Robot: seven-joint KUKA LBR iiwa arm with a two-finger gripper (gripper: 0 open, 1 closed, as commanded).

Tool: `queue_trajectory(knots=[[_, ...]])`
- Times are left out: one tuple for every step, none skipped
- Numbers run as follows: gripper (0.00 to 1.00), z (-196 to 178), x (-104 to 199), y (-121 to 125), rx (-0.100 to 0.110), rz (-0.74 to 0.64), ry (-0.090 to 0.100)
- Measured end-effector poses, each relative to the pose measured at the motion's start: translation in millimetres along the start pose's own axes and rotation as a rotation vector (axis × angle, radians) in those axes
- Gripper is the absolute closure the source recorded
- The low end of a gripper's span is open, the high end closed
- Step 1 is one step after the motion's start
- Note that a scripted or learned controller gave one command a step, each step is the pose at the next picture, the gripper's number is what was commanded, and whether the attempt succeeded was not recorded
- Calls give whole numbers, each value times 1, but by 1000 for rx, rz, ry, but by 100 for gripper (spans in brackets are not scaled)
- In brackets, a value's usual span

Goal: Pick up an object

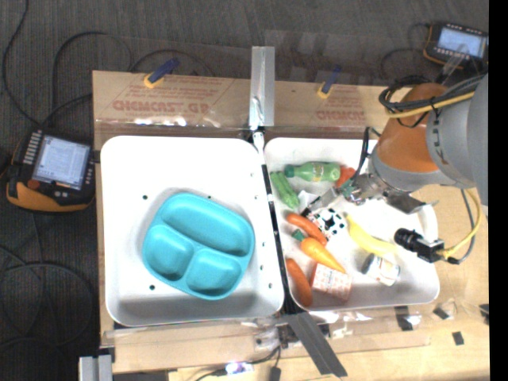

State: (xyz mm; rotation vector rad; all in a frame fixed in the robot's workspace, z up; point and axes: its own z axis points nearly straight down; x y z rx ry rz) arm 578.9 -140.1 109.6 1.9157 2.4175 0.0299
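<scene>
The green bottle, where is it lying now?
The green bottle lies at the far end of the right bin, beside the green vegetable near the divider.

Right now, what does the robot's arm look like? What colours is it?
The arm is fat, round and grey, with a bright orange band near its wrist. Black and yellow cables loop over it. Its gripper is made of small dark and silvery metal parts, above the right bin.
</scene>
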Motion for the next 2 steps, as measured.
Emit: queue_trajectory(knots=[[0, -6, 3, -76, -8, -397, 5], [100, -18, 7, -72, -9, -401, 18]])
